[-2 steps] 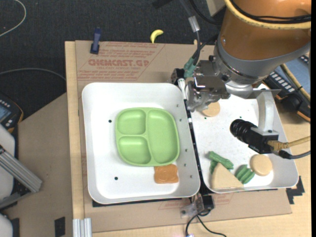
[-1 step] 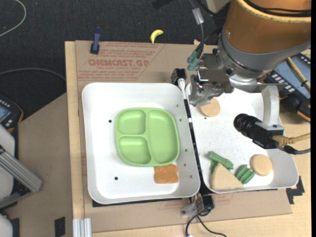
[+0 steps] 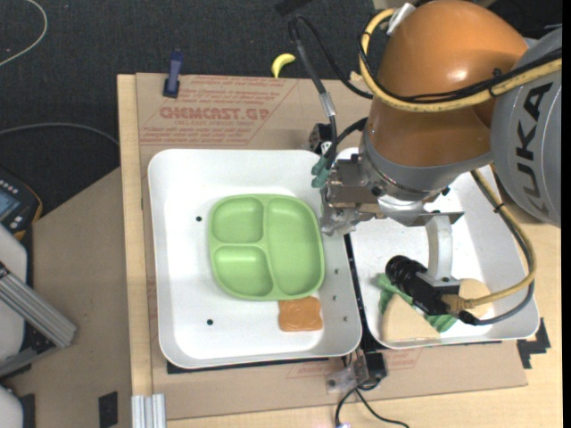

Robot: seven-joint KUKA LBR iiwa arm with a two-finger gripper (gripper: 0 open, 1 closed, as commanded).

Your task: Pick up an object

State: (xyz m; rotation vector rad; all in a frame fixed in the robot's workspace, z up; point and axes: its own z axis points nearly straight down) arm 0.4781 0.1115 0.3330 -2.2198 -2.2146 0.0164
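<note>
From my feed, at the left the worktop (image 3: 89, 230) carries a cardboard sheet (image 3: 214, 114) with red lettering, and a blue clip (image 3: 172, 74) sits on the sheet's far left corner. Both bins rest on that sheet. The left bin (image 3: 169, 239) holds the things I can see whole. A green plate (image 3: 266, 246) with three compartments lies flat near the bin's middle, right way up, with nothing in its compartments. An orange block (image 3: 300, 314) lies on the bin floor just beside the plate's near edge, towards the bin's near right corner; I cannot tell whether the two touch. Further right, the gripper (image 3: 339, 208) hangs over the seam where the two bins meet, level with the plate's right edge and just beside it. It is seen from above and mostly hidden under the wrist, so I cannot tell whether it is apart or together, and I see nothing in it. The arm (image 3: 437, 78), its orange band uppermost, covers much of the right bin (image 3: 513, 239). In that bin a green piece (image 3: 385, 288) lies near the left wall, partly hidden, over something tan (image 3: 406, 328) that I cannot make out.
</note>
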